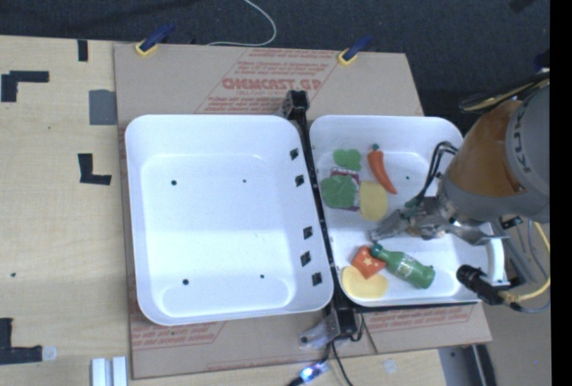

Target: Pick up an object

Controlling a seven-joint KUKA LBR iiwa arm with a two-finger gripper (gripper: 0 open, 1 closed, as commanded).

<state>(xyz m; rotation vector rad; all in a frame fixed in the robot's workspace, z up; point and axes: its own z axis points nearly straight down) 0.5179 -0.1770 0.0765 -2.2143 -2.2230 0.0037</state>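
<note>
The right bin point(420, 130) holds several small items. A green leafy piece point(340, 191) and a smaller green piece point(347, 159) lie by the divider. An orange carrot point(380, 170) lies beside them, and a yellow block point(374, 199) sits below it. Toward the front are a red piece point(365, 263), a green bottle point(407, 267) lying on its side, and a yellow disc point(365, 285). My gripper point(386, 228) reaches in from the right, low over the bin between the yellow block and the green bottle. It is open and I see nothing between its fingers.
The left bin point(214, 214) is a white tray beside the right one, split from it by a black-clipped divider point(308, 197). Both stand on a cardboard sheet point(259, 80). The grey arm with its orange band point(487, 161) overhangs the right bin's right edge.
</note>
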